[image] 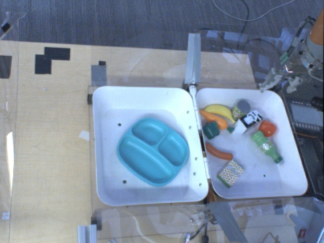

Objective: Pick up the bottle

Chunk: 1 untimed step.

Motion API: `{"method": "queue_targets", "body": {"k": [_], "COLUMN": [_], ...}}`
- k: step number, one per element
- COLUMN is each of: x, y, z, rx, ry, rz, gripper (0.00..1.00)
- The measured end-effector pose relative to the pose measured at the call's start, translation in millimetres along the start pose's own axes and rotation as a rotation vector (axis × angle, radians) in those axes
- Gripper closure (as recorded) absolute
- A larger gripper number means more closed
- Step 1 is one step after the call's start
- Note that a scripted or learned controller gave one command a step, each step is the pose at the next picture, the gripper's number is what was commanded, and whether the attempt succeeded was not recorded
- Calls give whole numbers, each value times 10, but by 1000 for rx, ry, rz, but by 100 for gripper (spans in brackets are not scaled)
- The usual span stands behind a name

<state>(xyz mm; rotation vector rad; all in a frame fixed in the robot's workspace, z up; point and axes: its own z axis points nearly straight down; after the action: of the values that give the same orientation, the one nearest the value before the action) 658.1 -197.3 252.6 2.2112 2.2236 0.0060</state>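
The bottle point(267, 147) is green with a white label. It lies on its side in the right bin point(263, 184), near the right wall, with its cap toward the front right. My gripper point(280, 82) hangs above the bin's far right corner, well behind the bottle and apart from it. Its fingers are spread open and nothing sits between them.
A red tomato point(268, 128) touches the bottle's far end. A black-and-white carton point(248, 121), grey can point(243, 107), banana point(218, 110), carrot point(213, 118), green block point(211, 130), sausage point(218, 152) and patterned box point(230, 173) share that bin. The left bin point(109, 115) holds a blue divided plate point(153, 151).
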Motion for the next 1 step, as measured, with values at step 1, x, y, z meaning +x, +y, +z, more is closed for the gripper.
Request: {"method": "queue_targets", "body": {"k": [1], "x": [-96], "y": [-329], "z": [1302], "rx": [-10], "ry": [-3], "rz": [-55], "gripper": [0]}}
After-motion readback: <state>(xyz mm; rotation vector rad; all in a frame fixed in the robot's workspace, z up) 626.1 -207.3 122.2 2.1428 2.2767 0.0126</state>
